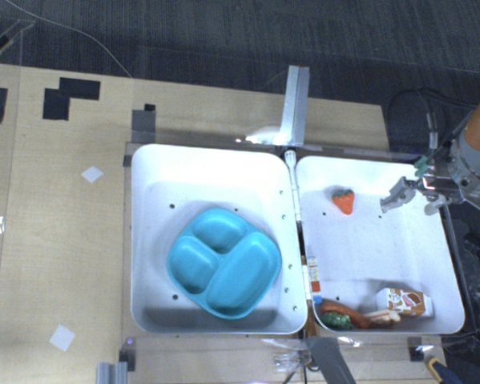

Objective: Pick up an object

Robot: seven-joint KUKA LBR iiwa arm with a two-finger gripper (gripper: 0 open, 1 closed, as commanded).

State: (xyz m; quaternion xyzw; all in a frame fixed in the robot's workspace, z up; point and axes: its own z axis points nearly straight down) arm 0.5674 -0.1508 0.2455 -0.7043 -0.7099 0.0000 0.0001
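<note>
Where the bench runs pale and wooden along the left: black marker squares near the far edge, small light tags scattered below.

Left bin, white, shallow: holds one blue divided plate, three compartments, lying flat slightly toward the near side, nothing in its compartments.

Metal divider post, upright at the far edge, at the seam between the two bins.

Right bin, white, shallow, touching the left bin along the seam:
- small orange strawberry-like toy with green top, far-left part of the bin, alone on bare floor.
- green item and reddish-orange item, near-left corner, lying close together against the near wall; exact kind hard to tell.
- white carton or pouch with brown print, on its side, near wall, just right of those two.

Gripper, at the far-right part of the right bin, reaching in from the right on a grey arm with an orange band above the wrist: two fingers spread apart, one pointing toward the toy, nothing between them. Well apart from the carton; nearer to the orange toy but not touching it. Height above the bin floor not readable.

Dark cables on the bench behind the right bin.
</note>
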